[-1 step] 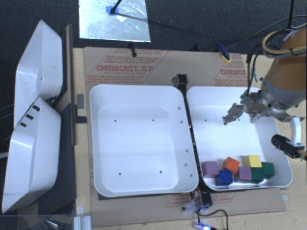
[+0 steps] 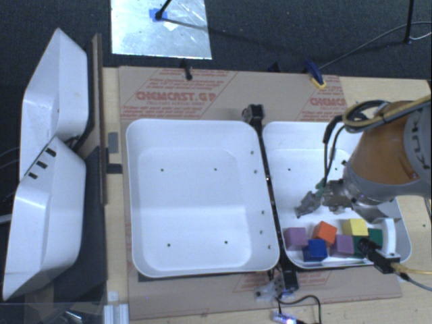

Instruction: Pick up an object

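Small blocks are clustered along the near edge of the right bin (image 2: pixel 283 140): blue block (image 2: pixel 314 250), purple block (image 2: pixel 295 236) and orange block (image 2: pixel 325 231), judged light, rigid and best pinched across flat opposite faces. Just beyond them the gripper (image 2: pixel 309 206) is poised with nothing seen between its fingers; how far it is spread cannot be told.

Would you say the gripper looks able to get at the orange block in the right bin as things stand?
Probably yes. The gripper hangs just up and left of the orange block, whose top is uncovered. The purple block and blue block crowd it, so finger room is tight.

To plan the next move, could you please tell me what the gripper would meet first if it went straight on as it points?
Probably the bare floor of the right bin, just above the purple block; depth is unclear.
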Robot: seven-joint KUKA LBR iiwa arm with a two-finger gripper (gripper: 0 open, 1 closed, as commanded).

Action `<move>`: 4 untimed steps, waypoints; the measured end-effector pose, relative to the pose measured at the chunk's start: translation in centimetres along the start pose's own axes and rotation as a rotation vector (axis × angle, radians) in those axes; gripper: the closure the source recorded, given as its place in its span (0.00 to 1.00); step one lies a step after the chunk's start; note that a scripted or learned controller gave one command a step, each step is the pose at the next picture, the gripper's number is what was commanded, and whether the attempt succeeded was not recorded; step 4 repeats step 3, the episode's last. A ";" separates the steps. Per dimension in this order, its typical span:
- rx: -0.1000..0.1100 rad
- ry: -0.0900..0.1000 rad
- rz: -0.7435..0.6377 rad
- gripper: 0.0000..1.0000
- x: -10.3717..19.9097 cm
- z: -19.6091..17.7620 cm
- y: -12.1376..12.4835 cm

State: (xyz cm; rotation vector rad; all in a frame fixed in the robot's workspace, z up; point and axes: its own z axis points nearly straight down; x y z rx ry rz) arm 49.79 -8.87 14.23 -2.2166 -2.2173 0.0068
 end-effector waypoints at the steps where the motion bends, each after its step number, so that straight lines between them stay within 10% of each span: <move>1: -0.010 -0.002 0.000 1.00 -0.1 -1.4 0.3; 2: -0.017 -0.005 0.005 1.00 -8.6 -11.9 4.3; 4: -0.004 -0.001 0.001 1.00 -8.8 -6.9 3.0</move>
